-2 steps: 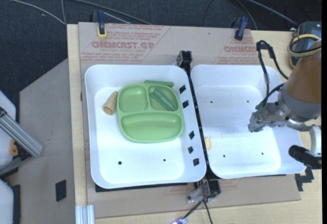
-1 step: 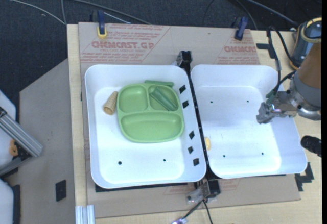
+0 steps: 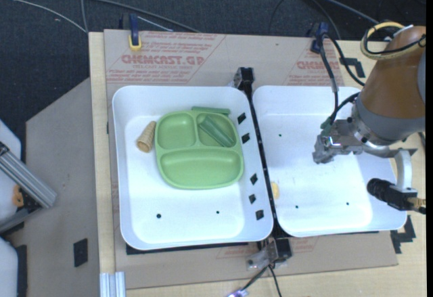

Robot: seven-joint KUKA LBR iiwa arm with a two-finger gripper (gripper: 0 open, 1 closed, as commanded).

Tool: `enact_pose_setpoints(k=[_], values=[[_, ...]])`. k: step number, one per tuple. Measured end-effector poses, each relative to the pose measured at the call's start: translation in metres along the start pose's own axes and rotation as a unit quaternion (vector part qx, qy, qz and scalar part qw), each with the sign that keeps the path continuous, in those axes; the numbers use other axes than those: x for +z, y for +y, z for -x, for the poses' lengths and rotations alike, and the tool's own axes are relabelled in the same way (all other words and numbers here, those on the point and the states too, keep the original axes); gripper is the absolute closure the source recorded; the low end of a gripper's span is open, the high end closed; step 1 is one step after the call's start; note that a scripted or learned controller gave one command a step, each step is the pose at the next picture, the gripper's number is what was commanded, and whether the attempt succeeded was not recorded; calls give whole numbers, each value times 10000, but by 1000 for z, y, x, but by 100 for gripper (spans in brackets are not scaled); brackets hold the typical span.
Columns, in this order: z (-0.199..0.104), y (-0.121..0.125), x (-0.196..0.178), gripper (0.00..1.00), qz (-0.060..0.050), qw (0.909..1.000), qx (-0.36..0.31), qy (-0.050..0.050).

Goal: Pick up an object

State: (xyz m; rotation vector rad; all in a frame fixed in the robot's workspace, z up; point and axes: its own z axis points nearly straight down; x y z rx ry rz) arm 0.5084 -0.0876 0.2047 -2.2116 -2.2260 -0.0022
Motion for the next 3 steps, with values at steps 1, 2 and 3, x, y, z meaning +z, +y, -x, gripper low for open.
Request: enact_pose_setpoints(k=[1,2,3], values=[[-60,12,-12,100,19,10000,-5,-7],[-112,29,-5,100,14,10000,0,-9],[-167,36,0,100,11,10000,1,-8]])
